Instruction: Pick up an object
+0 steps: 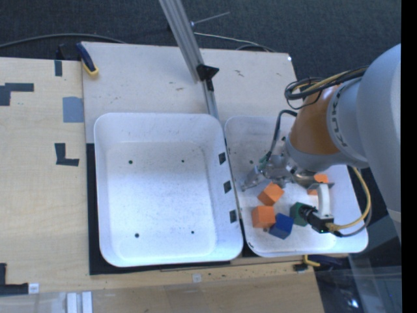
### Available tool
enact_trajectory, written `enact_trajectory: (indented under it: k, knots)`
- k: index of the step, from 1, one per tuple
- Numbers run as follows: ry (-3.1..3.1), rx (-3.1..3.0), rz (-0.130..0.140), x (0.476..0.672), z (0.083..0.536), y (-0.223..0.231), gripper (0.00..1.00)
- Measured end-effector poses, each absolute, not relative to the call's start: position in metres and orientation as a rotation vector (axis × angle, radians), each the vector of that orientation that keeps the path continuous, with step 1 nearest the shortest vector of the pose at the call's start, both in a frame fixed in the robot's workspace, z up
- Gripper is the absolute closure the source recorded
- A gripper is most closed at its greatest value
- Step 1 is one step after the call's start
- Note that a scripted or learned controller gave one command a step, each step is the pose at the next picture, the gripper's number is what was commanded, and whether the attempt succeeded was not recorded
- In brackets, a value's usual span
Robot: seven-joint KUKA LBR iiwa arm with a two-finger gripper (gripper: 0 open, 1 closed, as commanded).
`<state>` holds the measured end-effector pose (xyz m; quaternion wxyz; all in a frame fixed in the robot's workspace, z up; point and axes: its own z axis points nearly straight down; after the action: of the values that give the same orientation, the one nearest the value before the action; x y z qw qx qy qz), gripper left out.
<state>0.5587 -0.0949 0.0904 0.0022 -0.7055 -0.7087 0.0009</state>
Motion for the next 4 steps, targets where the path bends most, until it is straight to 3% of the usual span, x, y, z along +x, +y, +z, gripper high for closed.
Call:
enact_trajectory:
  k: [1,2,3,4]
  knots:
    - [-2.222,-2.216,0.003,0.559,0.101,-0.097,1.00]
    - [-2.221,-2.216,0.004,0.558,0.101,-0.097,0.00]
    - [-2.221,-2.221,0.004,0.529,0.092,-0.092,0.00]
    - [-2.221,-2.218,0.004,0.529,0.102,-0.091,1.00]
